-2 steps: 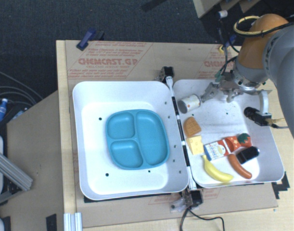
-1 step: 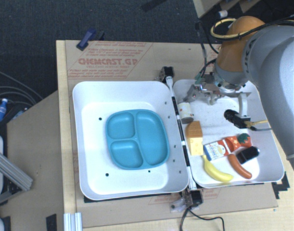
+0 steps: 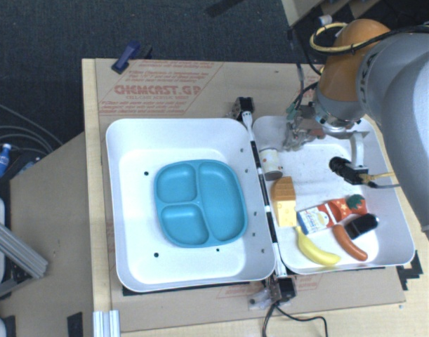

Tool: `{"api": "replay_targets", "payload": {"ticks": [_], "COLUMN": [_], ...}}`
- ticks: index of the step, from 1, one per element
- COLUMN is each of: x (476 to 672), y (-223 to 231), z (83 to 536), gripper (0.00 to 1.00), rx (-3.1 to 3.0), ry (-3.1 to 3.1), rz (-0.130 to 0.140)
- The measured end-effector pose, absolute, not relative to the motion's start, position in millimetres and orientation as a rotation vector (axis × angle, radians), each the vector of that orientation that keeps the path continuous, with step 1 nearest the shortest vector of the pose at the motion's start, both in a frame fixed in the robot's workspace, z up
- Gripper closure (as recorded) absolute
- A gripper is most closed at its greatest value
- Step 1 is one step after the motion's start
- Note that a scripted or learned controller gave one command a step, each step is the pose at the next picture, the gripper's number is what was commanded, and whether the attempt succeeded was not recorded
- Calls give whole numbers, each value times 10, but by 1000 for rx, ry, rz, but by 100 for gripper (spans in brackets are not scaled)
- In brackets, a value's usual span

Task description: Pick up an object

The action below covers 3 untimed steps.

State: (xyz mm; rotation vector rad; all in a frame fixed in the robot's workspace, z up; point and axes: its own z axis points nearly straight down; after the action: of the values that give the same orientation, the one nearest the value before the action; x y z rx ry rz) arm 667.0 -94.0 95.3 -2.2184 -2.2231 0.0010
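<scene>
My gripper hangs low over the far left part of the right bin, coming down from the grey arm with its orange band. Just in front of it and to the left, a small pale cylinder lies against the bin's left wall. Nearer the front are a tan wooden block, a yellow banana, a white, blue and red carton with a green cap, a red sausage and a small black piece. Nothing is seen in the gripper.
The left bin holds a blue divided plate. The bins stand on a cardboard sheet with a blue clip at its far edge. The arm's bulk covers the right bin's far right side.
</scene>
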Motion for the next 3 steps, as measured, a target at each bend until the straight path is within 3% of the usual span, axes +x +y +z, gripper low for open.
{"api": "replay_targets", "payload": {"ticks": [1,2,3], "x": [6669,5727,5733], "y": [-939,-973,-972], "z": [952,840,943], "gripper": [0,0,100], "rx": [-2218,-2221,-2223], "ry": [-2223,-2219,-2219], "rz": [1,2,-1]}}
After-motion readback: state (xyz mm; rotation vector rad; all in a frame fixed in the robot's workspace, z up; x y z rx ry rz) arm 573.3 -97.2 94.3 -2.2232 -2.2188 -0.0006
